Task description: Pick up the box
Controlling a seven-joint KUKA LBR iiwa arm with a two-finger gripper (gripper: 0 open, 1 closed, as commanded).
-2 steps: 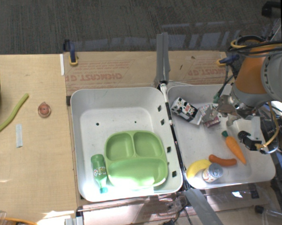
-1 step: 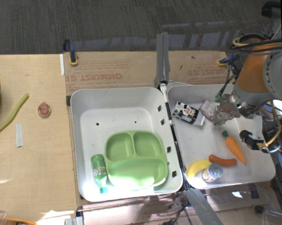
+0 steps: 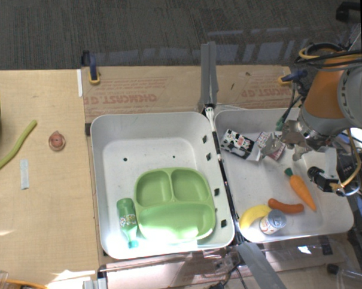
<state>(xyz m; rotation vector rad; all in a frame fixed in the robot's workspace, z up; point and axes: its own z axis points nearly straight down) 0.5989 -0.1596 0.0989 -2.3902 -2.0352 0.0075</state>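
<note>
The box (image 3: 237, 143), small and black and white, lies flat near the back left of the right bin (image 3: 334, 224). My gripper (image 3: 272, 147) hangs low over the back middle of that bin, just right of the box, with a narrow gap between them. The grey arm with its orange band (image 3: 322, 96) reaches in from the right.
At the right bin's front lie a carrot (image 3: 301, 191), a red sausage-shaped item (image 3: 285, 206), a banana (image 3: 254, 215) and a can (image 3: 272, 222). The left bin (image 3: 109, 150) holds a green divided plate (image 3: 174, 204) and a green bottle (image 3: 127, 221).
</note>
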